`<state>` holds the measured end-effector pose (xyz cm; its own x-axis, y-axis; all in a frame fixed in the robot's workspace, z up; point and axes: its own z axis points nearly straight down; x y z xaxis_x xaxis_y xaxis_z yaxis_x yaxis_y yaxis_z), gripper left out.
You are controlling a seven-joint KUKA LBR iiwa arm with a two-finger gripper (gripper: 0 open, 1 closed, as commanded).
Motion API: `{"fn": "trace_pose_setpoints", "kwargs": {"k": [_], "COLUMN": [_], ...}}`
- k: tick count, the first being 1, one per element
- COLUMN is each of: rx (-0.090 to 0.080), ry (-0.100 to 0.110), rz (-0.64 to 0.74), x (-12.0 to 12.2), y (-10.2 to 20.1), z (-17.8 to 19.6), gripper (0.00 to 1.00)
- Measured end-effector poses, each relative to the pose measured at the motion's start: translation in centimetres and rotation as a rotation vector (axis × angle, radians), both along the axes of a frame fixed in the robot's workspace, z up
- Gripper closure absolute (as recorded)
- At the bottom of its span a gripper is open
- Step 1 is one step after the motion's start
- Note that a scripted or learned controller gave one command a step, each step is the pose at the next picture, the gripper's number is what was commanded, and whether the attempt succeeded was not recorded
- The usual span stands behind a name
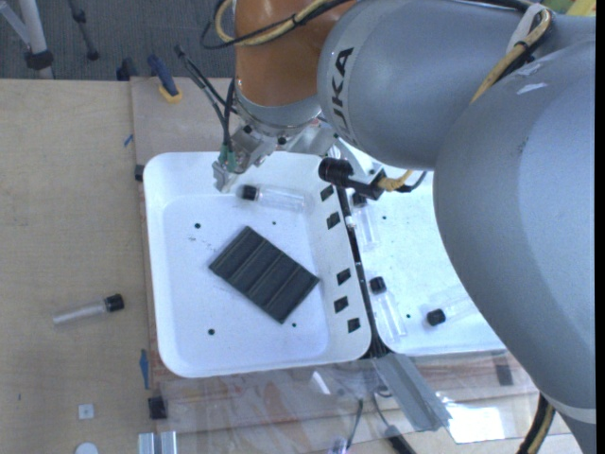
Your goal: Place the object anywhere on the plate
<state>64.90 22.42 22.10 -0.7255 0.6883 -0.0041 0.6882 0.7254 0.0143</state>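
A dark grey ribbed plate (263,274) lies flat and turned at an angle in the middle of the left bin (180,348). A clear tube with a black cap (274,197) rests on the bin floor near the back wall, above the plate and apart from it. My gripper (227,170) hangs over the bin's back left corner, just left of the tube's black cap. The bulky orange and grey wrist above hides most of the gripper.
The right bin (416,244) holds several clear capped tubes, one by the divider (383,296) and one farther right (437,316). Another capped tube (87,310) lies on the wooden bench left of the bins. The arm covers the upper right.
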Motion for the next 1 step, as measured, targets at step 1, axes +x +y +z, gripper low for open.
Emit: {"fn": "trace_pose_setpoints", "kwargs": {"k": [1], "rx": [-0.005], "ry": [0.01], "rz": [-0.186], "x": [0.93], "y": [-0.83], "z": [-1.9], "gripper": [1.0]}}
